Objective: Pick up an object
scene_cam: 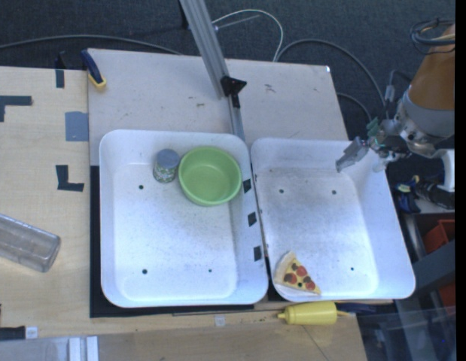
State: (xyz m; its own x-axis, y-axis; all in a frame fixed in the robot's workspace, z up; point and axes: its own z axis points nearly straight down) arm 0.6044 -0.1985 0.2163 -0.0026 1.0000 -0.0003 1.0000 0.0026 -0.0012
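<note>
A green bowl [210,175] sits at the back of the left bin [120,277], and a small grey-topped can [165,165] stands touching its left side. A toy pizza slice [296,274] lies at the front left corner of the right bin [383,224]. My gripper [354,155] hangs over the back right corner of the right bin, far from the pizza slice, and I see nothing in it. The arm, with its orange band [434,77], comes in from the right.
A yellow bottle [309,313] lies on the bench just in front of the right bin. A clear plastic container [20,241] lies on the wooden top at the far left. A slanted metal pole [210,43] rises behind the bins, with cables behind it.
</note>
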